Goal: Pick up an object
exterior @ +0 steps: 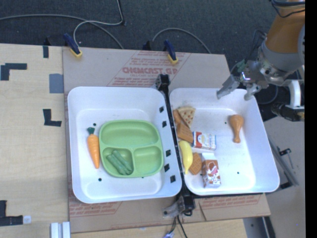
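A: Hovering over the far right corner of the right bin (257, 133) is the claw (237, 89), two fingers spread apart, nothing between them.

B: Nearest object to it?

A: Drumstick (236, 126), brown toy, lying on the bin floor below the claw, apart from it, thick end toward the far wall. Nothing is lifted.

B: Rest of that bin?

A: All along the left side. Waffle piece (185, 115) at the far end, a brown bread-like piece (184, 132) just beneath it, then a banana (185, 154) next to the divider, and an orange-brown item (196, 164) touching the banana. Two small cartons: one (204, 141) white and red lying flat beside the banana, the other (211, 174) red and white nearer the front. Print on both too small to read.

B: Left bin?

A: Left bin (79, 133) has a green divided plate (131, 148) with green pea pods (119, 161) in its lower left compartment. Carrot (93, 148) lies just left of the plate, leaves pointing away.

B: Any writing?

A: Red print on the cardboard sheet (109, 68) under the bins, reads roughly "CHEMCAST", upside down, rest not legible. Two blue-and-yellow clamps (73, 44) hold the cardboard on the counter (25, 133). Black tape marks on the counter at left.

B: Arm?

A: Arm (285, 31) comes in from the upper right, orange band visible.
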